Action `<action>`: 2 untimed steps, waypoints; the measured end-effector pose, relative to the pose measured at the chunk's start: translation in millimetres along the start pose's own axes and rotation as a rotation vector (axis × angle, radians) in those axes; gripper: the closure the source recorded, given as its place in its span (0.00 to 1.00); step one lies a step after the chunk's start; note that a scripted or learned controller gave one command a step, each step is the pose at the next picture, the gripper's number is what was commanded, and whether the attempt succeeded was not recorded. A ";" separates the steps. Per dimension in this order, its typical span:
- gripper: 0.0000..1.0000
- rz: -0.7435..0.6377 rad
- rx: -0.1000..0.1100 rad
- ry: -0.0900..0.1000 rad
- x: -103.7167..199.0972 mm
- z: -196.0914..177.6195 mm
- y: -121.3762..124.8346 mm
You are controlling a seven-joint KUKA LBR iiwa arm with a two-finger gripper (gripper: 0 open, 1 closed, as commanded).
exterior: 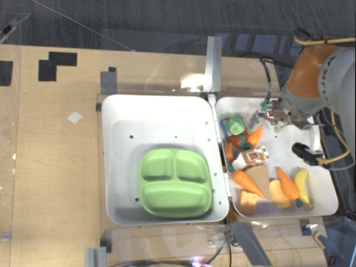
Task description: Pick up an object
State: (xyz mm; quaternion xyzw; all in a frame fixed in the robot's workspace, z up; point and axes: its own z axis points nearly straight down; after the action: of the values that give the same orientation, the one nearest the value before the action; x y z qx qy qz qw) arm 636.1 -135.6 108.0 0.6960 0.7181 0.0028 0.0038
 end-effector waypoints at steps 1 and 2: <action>0.00 -0.030 -0.026 -0.015 7.7 1.6 -2.6; 0.00 -0.259 0.001 0.000 15.8 -61.6 32.5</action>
State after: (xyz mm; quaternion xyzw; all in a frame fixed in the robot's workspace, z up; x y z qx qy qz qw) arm 667.5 -118.7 169.8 0.5974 0.8020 0.0018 0.0037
